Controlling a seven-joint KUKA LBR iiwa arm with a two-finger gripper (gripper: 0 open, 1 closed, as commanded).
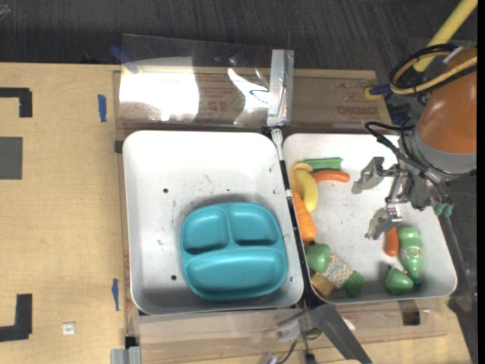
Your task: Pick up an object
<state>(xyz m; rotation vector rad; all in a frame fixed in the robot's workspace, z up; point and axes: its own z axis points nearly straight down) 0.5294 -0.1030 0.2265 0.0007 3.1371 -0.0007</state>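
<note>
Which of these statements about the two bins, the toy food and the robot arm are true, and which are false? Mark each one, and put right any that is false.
1. The teal divided tray lies in the left bin. True.
2. The toy food is gathered in the right bin. True.
3. The banana sits on the teal tray. False: it lies in the right bin, near the wall shared with the left bin.
4. The gripper hangs over the left bin. False: it is above the right bin, open, with nothing between its fingers.
5. The carrot lies along the right bin's left wall. True.
</note>
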